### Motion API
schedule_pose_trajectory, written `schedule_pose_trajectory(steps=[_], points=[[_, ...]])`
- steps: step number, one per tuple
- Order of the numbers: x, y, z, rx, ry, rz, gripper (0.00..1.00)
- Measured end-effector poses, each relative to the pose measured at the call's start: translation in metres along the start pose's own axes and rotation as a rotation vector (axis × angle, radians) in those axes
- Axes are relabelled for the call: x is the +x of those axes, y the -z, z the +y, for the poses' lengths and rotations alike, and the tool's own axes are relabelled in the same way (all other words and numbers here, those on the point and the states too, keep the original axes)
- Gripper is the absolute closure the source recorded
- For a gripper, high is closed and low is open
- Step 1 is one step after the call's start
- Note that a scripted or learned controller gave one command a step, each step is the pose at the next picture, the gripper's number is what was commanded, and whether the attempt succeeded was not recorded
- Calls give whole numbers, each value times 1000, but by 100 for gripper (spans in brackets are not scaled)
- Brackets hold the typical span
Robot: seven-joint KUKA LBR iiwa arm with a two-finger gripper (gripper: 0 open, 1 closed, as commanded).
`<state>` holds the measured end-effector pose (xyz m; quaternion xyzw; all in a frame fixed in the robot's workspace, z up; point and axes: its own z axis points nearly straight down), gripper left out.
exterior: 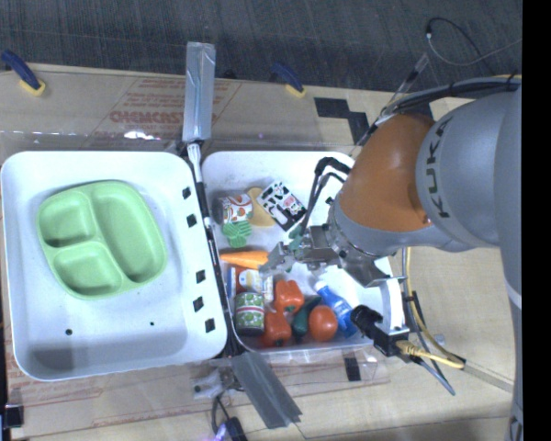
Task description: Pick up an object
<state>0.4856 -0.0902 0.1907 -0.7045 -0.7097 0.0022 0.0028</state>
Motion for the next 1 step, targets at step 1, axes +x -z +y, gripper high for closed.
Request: schedule_pose_trajectory(steps=[1], points=[[-8,-96,25,-8,124,1,0]])
